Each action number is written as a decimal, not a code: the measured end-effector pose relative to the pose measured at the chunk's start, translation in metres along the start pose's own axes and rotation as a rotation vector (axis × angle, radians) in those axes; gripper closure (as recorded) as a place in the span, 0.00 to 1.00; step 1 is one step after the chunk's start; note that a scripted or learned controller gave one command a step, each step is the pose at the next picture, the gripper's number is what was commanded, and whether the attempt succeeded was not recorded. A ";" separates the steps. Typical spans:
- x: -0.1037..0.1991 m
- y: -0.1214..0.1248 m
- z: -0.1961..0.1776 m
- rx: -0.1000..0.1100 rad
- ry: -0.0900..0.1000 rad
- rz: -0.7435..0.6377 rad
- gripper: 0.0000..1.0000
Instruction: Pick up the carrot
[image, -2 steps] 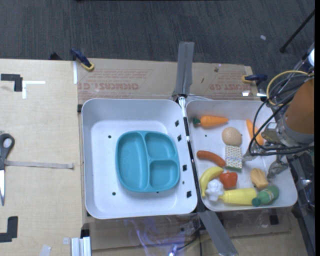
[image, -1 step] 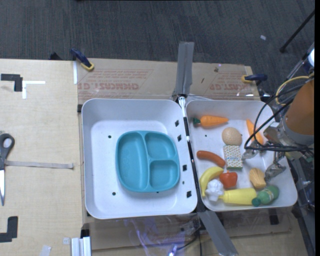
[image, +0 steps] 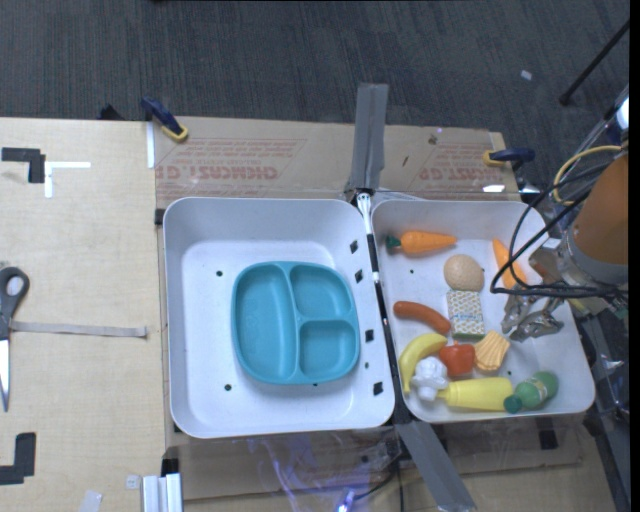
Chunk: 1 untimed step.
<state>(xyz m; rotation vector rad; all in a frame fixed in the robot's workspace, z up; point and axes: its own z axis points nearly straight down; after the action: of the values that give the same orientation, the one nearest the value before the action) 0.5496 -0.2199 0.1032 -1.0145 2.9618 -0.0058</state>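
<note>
Evidently, the pick had not yet been made; the carrot (image: 424, 241) lay on its side near the far wall of the right bin (image: 572, 404), green top pointing toward the divider, nothing touching it; the gripper (image: 530, 322) hung over the same bin's right side, well apart from the carrot, near a slim orange piece (image: 500, 262) by the right wall. Its metal fingers (image: 519, 324) looked slightly parted with nothing between them, though at this angle I could not be certain how wide. Below the carrot sat a tan egg-shaped item (image: 463, 271), a sausage (image: 423, 316), a waffle-like block (image: 465, 311), a banana (image: 420, 352) and a corn cob (image: 478, 394); the left bin (image: 185, 400) held a teal divided plate (image: 296, 322). I judged the step in hand to be the approach; the next move called for travel toward the far left corner of the right bin, the jaws set across the carrot's narrow width, then a descent clear of the egg-shaped item.
</note>
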 end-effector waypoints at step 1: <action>0.028 0.020 0.010 -0.007 0.004 -0.454 1.00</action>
<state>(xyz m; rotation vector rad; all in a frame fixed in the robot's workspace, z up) 0.5158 -0.2213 0.0926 -1.6590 2.6638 -0.0018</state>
